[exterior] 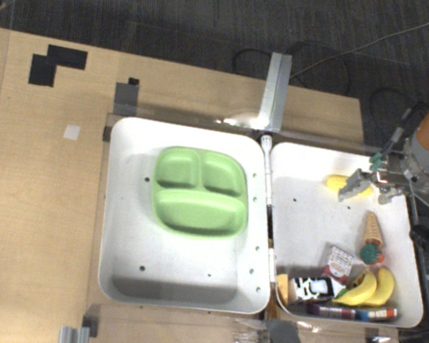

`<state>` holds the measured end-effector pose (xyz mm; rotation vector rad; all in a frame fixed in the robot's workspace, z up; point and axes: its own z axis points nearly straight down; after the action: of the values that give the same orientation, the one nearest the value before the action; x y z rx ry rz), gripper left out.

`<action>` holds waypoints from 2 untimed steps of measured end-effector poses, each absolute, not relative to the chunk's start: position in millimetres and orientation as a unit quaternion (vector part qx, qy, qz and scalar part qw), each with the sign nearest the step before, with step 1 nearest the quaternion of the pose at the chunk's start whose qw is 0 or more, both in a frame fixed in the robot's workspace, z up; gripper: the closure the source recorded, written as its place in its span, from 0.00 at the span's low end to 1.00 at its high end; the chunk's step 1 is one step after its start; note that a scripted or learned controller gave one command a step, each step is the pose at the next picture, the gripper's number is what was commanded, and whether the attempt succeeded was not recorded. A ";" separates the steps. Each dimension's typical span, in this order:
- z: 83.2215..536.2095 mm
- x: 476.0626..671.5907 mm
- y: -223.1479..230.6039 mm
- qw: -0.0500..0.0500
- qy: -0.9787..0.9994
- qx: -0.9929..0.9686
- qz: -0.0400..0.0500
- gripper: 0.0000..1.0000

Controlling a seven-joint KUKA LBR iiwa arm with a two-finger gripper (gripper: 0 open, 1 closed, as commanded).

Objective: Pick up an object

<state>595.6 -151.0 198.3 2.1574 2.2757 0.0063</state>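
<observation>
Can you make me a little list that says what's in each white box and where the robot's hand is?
left bin: a green tray with three sections, lying flat
right bin: a yellow toy near the far edge, an ice cream cone, a small packet, bananas, a black and white box, a marker
crowded spot: near right corner of the right bin
gripper: over the far end of the right bin, at the yellow toy
holding something: cannot tell
</observation>
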 end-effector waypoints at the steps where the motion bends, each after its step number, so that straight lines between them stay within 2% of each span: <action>1: 139.0 570.8 -184.9 0.002 0.724 0.690 0.001 0.00; 2: 186.6 554.9 -181.8 0.002 0.680 0.733 0.002 0.00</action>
<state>554.9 -181.8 186.6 2.3011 2.1328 0.0056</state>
